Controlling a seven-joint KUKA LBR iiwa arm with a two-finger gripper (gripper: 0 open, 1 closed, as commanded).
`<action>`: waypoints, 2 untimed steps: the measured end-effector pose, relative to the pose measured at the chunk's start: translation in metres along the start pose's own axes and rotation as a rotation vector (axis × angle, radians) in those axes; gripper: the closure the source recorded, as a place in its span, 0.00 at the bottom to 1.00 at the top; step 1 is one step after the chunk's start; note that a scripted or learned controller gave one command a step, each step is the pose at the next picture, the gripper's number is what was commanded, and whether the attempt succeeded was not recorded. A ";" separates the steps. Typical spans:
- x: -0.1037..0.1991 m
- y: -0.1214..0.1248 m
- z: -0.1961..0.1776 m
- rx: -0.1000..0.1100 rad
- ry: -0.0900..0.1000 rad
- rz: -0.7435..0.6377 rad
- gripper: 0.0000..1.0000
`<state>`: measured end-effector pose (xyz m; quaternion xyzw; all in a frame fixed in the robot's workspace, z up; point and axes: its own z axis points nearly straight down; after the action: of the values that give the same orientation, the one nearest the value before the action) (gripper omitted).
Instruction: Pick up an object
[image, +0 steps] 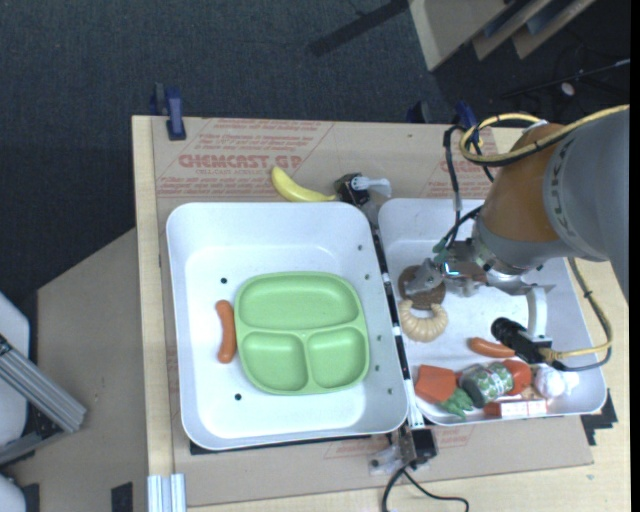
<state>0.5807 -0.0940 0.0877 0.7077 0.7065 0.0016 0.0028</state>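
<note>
My gripper (437, 272) reaches into the right bin (415, 225) near its left wall, in the middle. A brown round object (421, 287) lies right under and against the gripper's tip; whether it is held is not visible. Just in front of it lies a beige ring-shaped pastry (425, 323). Further forward are an orange sausage (487, 347), a red block (435, 382), a green leafy bundle (484, 385), a white round object (551, 381) and a small red-and-white packet (520, 406).
The left bin (195, 250) holds a green divided plate (300, 331) and an orange-red sausage (226, 331) to its left. A banana (297, 189) lies on the bench behind the bins. The arm covers the right bin's right side.
</note>
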 end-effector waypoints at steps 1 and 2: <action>0.001 0.001 -0.011 -0.003 0.001 0.000 1.00; -0.070 -0.036 -0.134 -0.003 -0.004 0.005 1.00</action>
<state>0.5442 -0.1638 0.2211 0.7094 0.7048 0.0012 0.0054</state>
